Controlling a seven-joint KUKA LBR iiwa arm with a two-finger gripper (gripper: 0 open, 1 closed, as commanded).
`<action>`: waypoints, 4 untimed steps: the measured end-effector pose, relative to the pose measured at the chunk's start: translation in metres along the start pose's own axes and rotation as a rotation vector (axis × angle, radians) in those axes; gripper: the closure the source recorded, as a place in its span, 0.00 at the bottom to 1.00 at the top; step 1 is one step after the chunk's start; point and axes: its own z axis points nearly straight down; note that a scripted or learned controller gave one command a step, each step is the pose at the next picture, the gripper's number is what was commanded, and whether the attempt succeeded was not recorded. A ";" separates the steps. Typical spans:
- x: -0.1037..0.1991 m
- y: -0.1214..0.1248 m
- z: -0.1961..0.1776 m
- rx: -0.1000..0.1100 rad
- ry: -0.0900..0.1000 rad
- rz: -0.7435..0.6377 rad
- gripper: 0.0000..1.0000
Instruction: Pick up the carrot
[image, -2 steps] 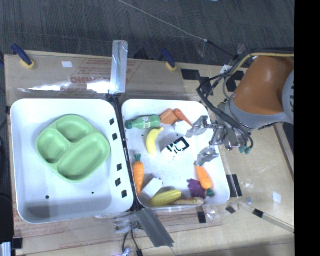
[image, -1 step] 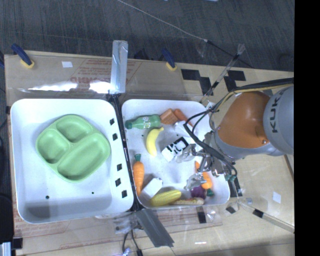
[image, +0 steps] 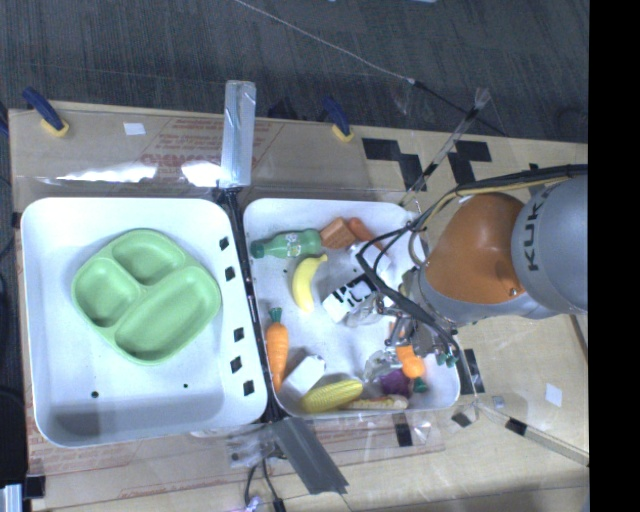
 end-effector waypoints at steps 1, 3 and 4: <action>-0.002 0.002 -0.011 0.000 -0.003 -0.007 1.00; 0.028 0.017 0.000 0.000 -0.004 0.068 0.00; 0.027 0.069 -0.073 0.009 -0.007 0.076 0.00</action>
